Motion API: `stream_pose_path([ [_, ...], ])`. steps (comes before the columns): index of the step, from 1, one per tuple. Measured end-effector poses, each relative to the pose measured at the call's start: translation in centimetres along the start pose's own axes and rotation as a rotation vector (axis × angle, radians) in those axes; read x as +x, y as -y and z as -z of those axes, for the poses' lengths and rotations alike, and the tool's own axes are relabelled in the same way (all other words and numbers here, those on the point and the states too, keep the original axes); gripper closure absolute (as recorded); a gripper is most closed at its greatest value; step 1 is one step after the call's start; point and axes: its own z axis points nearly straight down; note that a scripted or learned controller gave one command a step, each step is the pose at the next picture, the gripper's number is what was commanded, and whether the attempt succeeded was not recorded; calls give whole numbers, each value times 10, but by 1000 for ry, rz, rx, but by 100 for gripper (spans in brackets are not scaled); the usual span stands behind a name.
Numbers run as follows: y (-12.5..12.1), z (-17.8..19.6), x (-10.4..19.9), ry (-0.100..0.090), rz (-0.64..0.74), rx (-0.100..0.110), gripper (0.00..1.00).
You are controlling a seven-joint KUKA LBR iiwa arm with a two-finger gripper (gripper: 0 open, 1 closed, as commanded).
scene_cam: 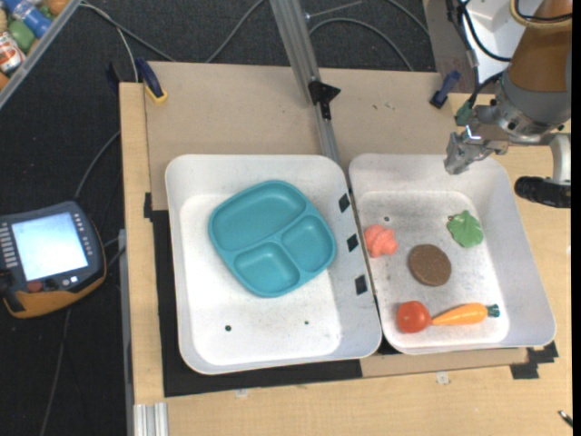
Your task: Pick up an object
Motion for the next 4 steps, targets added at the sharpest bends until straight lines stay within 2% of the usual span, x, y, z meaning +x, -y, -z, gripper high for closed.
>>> stream_pose_path([
  [1,12,-6,50,-4,4,7,100],
  [3,25,-18,156,-4,5,8,100],
  [4,25,-2,213,-4,6,3,100],
])
